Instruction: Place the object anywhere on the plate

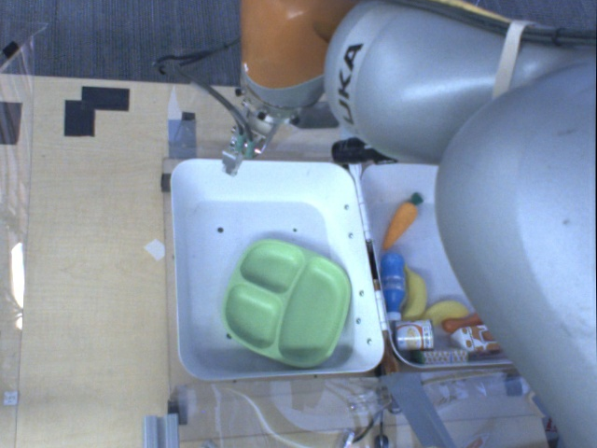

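Green divided plate [287, 301] lies in the left white bin [201, 250], toward its near right part, tilted slightly, three compartments up. Nothing rests on it.

Candidate objects are all in the right white bin [424, 227], partly under the arm's bulk: a toy carrot [402, 220] at the far end; a blue bottle [393, 283] lying along the left wall; a banana [416, 293] just beside the bottle; a second yellow piece [448, 311] nearer; a small can [415, 335] and a red-and-white item [471, 334] at the near end, touching or nearly so. The task does not say which one is meant.

Hand [238, 152] hangs over the far left corner of the left bin, well apart from all objects. Too small and foreshortened to read; cannot tell whether it is spread or pressed together. Nothing seen in it.

Handling judgement: these look like light plastic toys, stiff, smooth and probably slippery. The carrot stands most alone; take it across the middle of its body. Bottle and can are round and could roll; grip across the width. The near cluster is crowded, so neighbours may be nudged.

Step not yet begun; tabletop [93, 250] to the left is bare wood.
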